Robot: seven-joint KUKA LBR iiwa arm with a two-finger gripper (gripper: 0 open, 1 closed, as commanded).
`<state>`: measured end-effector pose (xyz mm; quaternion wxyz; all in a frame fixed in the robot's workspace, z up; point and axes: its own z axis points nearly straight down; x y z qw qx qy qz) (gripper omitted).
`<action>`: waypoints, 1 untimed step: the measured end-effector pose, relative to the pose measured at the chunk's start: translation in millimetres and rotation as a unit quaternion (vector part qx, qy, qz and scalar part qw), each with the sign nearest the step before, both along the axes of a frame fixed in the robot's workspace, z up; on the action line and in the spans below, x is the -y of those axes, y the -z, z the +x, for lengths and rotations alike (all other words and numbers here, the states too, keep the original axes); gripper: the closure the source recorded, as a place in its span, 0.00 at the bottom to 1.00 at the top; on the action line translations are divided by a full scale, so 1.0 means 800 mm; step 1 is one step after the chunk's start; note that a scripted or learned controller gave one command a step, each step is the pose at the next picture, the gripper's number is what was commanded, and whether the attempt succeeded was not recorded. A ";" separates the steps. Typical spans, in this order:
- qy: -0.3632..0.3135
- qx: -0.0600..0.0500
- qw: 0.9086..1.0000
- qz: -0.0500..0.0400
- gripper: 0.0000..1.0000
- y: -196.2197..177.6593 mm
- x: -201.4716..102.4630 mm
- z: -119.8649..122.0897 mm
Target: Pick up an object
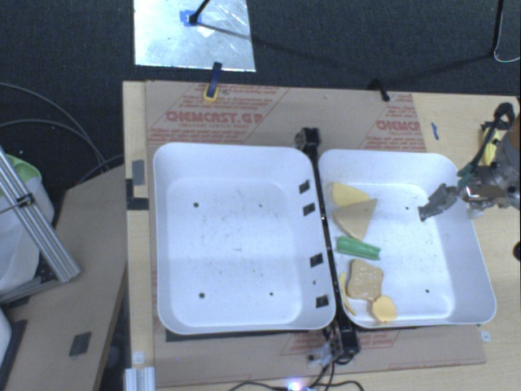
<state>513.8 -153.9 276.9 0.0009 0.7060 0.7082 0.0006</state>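
Judging by looks, the green stick [358,248] just below the cheese wedge [356,215] seems light, rigid, graspable across its width; end effector [431,205] grip state unclear.

Arm [501,173] cut off at right edge; gripper [433,202] fingers too small and blurred to read

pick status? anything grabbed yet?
Nothing picked yet. The gripper sits over the right bin near its right side, with nothing between its fingers. The green stick, the yellow wedge and the biscuit all lie along the bin's left side. Approach, grasp and lift remain.
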 end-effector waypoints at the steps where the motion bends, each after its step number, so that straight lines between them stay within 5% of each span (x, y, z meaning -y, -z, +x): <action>1: -0.004 0.001 1.000 0.001 0.00 0.129 -0.093 0.094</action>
